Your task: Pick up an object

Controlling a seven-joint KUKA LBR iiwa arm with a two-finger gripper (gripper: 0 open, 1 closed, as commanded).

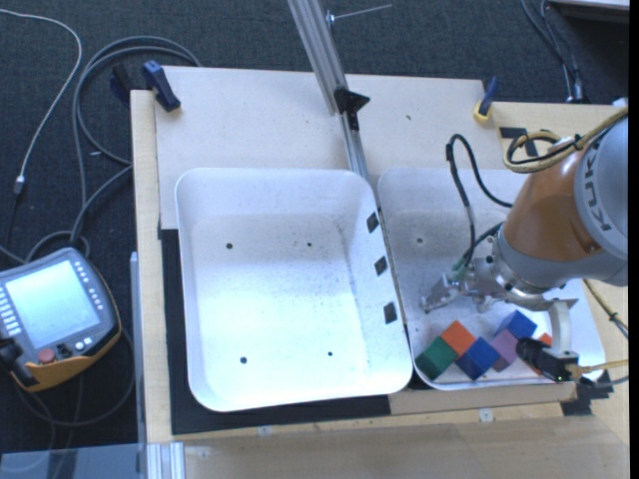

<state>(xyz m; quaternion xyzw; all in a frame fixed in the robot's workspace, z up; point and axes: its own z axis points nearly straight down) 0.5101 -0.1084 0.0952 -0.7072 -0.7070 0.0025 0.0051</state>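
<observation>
Bins: two, left bin [190, 200] and right bin [419, 190], side by side on the bench [250, 118], meeting along their shared wall.
Blocks: five, all in the right bin along its near edge, packed close with several touching.
Green block [435, 357]: tight in the near-left corner.
Orange block [458, 336]: just behind the green one.
Blue block [480, 357]: beside the green one, at the near wall.
Purple block [505, 347]: next toward the right edge.
Second blue block [519, 324]: just behind the purple one.
Red piece [545, 341]: one, near the right edge, mostly covered; what it is cannot be told.
Gripper [440, 295]: low over the middle of the right bin, just behind the orange block and apart from it. How far open it is, and whether it has hold of anything, cannot be told.
Arm [559, 218]: one, reaching in over the right bin's right edge.
Hidden: the right bin's right wall and much of its right half lie under the arm.
Open room: bare floor shows in the right bin's far-left part; the left bin shows white speckled floor from wall to wall.
Tabs [380, 265]: three, black, on the shared wall.
Rail [315, 38]: one, slanting across the bench's far edge.
Clamps [160, 83]: two, at the bench's far corners.
Pendant [50, 312]: one, off the bench's left edge.
</observation>
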